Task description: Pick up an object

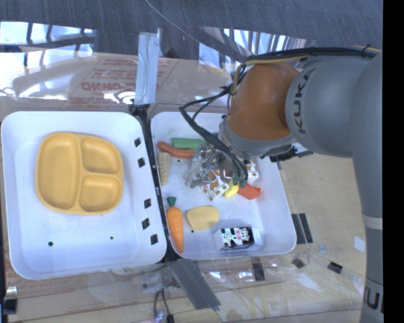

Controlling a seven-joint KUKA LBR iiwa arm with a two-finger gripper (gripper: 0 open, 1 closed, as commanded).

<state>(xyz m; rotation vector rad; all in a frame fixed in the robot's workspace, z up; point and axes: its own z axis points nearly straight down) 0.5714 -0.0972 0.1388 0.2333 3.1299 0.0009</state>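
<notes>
The arm reaches from the right over the right bin [277,215]. My gripper [200,172] hangs low in the middle of that bin, among toy food. Its fingers are too cluttered by wires and items to read. Around it lie a sausage [176,151], a green piece [186,142], a corn cob [165,168], a carrot [176,228], a pale yellow potato-like piece [203,217], a red piece [250,193] and a small black-and-white box [236,236].
The left bin [13,200] holds a yellow divided plate [79,172]. Black clips run along the seam between the bins [150,200]. Cardboard and shiny foil lie behind both bins.
</notes>
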